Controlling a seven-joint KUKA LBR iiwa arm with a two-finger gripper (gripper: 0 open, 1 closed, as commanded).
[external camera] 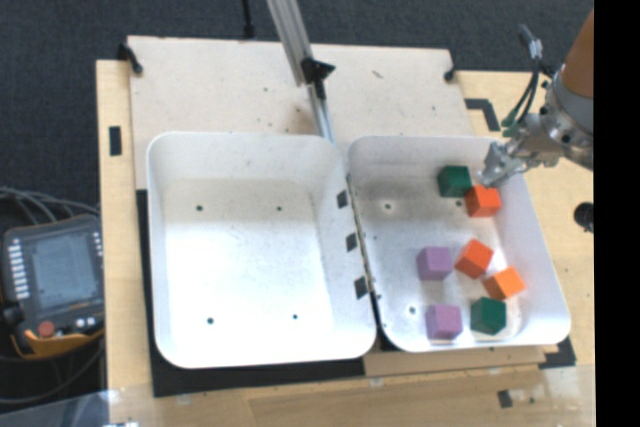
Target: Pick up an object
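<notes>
Seven blocks sit in the right bin (530, 245); left bin (160, 245) bare; fingers' (497, 165) state unclear.

Wooden bench (118, 215) — two white bins: left (250, 255), right (530, 245).

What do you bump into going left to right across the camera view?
Screen box → left bin → right bin → purple cube → orange cube by the end effector → end effector
</notes>
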